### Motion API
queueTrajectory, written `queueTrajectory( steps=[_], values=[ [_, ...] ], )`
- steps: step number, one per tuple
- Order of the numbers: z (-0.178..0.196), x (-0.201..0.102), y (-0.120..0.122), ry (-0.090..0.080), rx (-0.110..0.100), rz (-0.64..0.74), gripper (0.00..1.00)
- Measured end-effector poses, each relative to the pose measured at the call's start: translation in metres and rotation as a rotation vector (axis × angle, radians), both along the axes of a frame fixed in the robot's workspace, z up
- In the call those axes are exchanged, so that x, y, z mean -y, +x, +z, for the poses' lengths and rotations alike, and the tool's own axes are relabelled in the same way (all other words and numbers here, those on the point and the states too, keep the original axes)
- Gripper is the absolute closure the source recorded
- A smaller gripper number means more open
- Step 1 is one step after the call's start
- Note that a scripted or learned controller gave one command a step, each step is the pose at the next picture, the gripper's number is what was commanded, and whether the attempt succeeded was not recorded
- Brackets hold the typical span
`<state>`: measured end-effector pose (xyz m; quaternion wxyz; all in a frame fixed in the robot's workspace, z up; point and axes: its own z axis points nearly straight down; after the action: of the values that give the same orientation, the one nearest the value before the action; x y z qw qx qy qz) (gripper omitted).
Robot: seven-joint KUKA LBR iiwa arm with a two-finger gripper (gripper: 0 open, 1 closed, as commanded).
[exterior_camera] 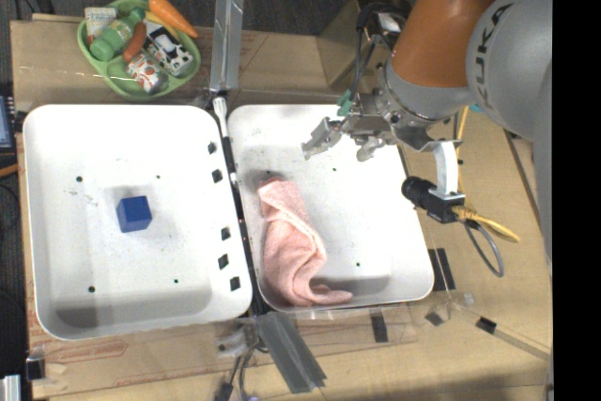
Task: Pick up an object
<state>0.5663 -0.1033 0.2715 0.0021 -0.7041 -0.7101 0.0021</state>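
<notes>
Pink cloth (289,244) lies crumpled along the left wall of the right bin (399,268), reaching to that bin's near edge. Going from the left: the left bin (56,202) holds a small blue cube (134,213) left of its middle, well apart from the walls. Behind this bin, on the bench (291,56), a green bowl (94,61) is heaped with toy food, an orange carrot (171,14) on top. Over the far part of the right bin the gripper (344,144) hangs above bare white floor, fingers spread with nothing between them, well clear of the cloth. The grey arm (516,42) with its orange band (437,23) enters from the right.
</notes>
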Motion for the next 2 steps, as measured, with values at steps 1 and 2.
queueTrajectory(
  steps=[1,2],
  values=[
    [-0.09,0.003,0.009,0.0,-0.001,0.018,0.0],
    [-0.181,-0.006,0.016,0.002,0.0,0.222,0.0]
  ],
)
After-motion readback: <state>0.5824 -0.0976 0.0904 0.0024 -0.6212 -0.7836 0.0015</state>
